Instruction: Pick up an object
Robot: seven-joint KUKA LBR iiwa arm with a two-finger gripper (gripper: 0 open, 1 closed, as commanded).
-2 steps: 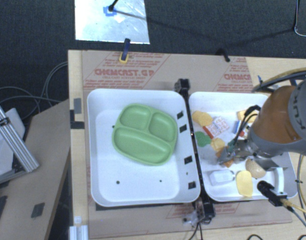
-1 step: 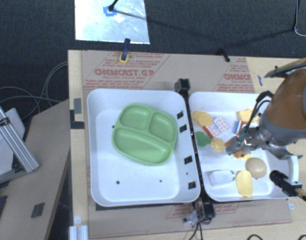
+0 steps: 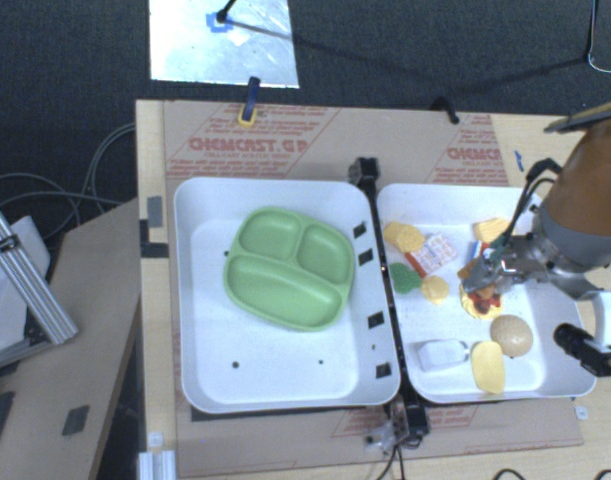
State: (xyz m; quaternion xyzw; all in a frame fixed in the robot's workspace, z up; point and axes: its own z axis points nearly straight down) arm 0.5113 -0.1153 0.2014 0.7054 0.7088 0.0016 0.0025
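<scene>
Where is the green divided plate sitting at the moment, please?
The green divided plate lies in the left white bin, near its middle, across the divider from the toy food in the right bin.

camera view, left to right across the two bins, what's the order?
green divided plate in the left bin → yellow piece in the right bin → green piece → red-and-white packet → clear wrapper → claw → tan ball
</scene>
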